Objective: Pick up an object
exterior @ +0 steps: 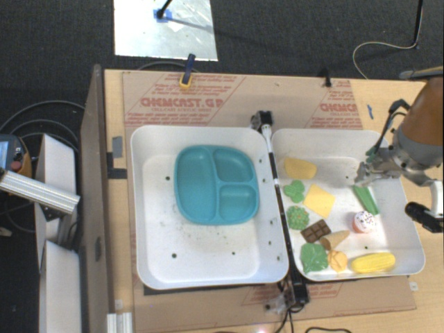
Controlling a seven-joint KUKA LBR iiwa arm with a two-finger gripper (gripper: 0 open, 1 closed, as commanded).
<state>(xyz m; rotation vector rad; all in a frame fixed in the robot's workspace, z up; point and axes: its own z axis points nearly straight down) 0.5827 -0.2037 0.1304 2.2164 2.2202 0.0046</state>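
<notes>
Counter [229, 89]: brown board surface, carrying two shallow white bins side by side.

Left bin [156, 255]: occupied by one teal divided plate [215, 184], laid flat near its middle.

Right bin [409, 248]: toy food is scattered across it. Listed by size: a yellow corn cob [372, 261] at the near right corner; a yellow cheese wedge [319, 200] at centre; a second yellow piece [300, 168] toward the far left; three green leafy pieces [293, 190], [297, 218], [313, 257] down the left side; a green pod [365, 200] right of centre; a brown chocolate piece [318, 230]; a tan cone [336, 238]; a small orange piece [338, 260]; a white and pink cupcake [363, 221].

Arm [424, 127]: grey with orange band, entered from the right over the right bin.

Pincer [369, 175]: seen low over the right bin's far right part. The green pod is found just below and beside its tip, with contact not discernible. Whether the pincer is apart or together cannot be told.
</notes>
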